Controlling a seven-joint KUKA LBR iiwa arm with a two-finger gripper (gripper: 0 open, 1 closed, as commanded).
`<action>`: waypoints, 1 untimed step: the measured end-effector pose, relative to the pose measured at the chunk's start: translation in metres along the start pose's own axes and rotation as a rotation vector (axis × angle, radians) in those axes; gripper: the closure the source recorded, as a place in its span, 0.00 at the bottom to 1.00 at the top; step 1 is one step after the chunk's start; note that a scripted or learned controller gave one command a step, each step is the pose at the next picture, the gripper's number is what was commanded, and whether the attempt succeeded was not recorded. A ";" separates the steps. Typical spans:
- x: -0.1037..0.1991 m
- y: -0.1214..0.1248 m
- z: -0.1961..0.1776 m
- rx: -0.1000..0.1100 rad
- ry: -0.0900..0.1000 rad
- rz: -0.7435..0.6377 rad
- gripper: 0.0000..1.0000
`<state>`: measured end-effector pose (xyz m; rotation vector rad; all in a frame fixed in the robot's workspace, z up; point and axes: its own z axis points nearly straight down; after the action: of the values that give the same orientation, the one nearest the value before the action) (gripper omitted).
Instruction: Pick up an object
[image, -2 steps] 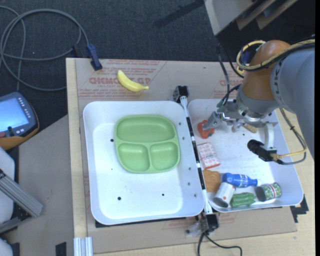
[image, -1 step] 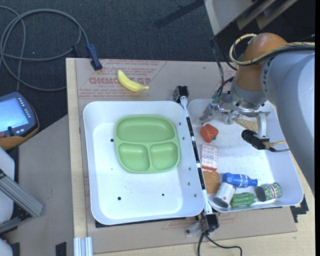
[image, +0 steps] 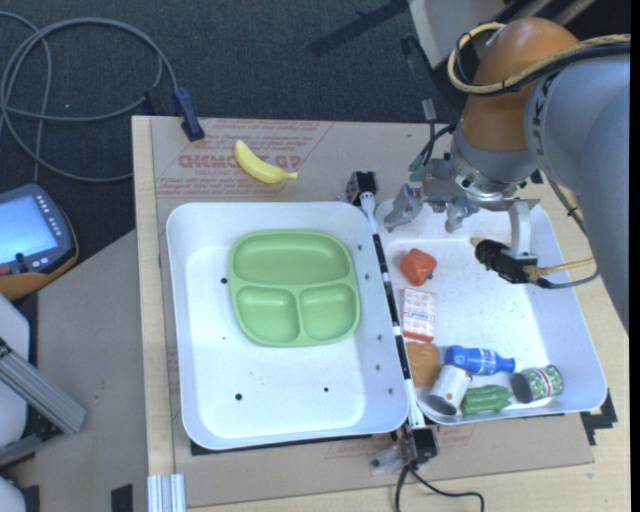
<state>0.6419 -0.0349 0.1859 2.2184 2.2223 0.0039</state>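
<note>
Hand at right bin's far edge, fingers seemingly apart, clamping nothing. Red object just nearward of hand, not touching.

Your grey arm came in from the right edge, its orange band sitting just above the wrist. The wrist pointed down, and the gripper hung below it with its two fingers spread apart. Nothing sat between the fingers, and the tips pointed down and slightly leftward.
</note>
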 end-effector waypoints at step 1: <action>-0.015 -0.035 0.001 0.005 -0.001 0.002 0.00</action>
<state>0.6074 -0.0502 0.1846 2.2230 2.2218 -0.0024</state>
